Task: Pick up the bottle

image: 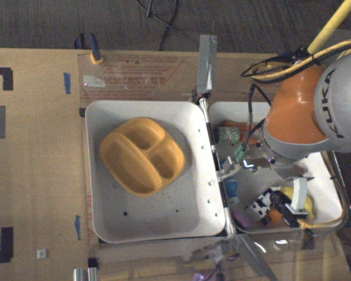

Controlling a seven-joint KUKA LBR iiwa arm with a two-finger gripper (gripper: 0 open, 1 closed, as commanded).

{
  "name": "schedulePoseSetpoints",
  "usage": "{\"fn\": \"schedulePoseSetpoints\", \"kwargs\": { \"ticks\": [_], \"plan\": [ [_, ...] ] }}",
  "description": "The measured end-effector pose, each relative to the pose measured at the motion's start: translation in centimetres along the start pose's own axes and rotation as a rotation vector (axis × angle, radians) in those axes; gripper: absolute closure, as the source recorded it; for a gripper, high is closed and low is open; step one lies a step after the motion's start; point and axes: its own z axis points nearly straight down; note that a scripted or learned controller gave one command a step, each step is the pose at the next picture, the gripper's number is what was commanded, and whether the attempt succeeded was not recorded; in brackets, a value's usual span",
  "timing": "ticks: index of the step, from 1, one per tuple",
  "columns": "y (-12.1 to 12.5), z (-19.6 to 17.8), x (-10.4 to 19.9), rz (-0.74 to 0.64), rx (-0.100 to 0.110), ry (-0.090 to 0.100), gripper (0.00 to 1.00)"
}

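Note:
The arm's orange band [295, 113] and grey wrist hang over the right bin [333, 201]. My gripper [237, 163] points left and down near that bin's left wall, and much of it is hidden by the wrist. A small green-labelled container [228, 134], possibly the bottle, lies at the bin's back left, just above the gripper and apart from it. I see nothing clearly held.
The left bin [105, 215] holds a yellow divided plate [142, 155]. In the right bin lie a black-and-white patterned toy [263, 202], a yellow object [305, 199], a blue piece [230, 187] and a purple piece [241, 219]. Cables [281, 63] trail above the arm.

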Motion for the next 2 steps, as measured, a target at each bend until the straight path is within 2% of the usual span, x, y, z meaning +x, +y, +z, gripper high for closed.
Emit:
{"fn": "schedulePoseSetpoints", "kwargs": {
  "ticks": [1, 2],
  "plan": [
    [-0.6, 0.0, -0.7, -0.039, 0.002, 0.001, 0.00],
    [-2.5, 0.0, -2.0, -0.462, 0.000, 0.002, 0.00]
  ]
}}
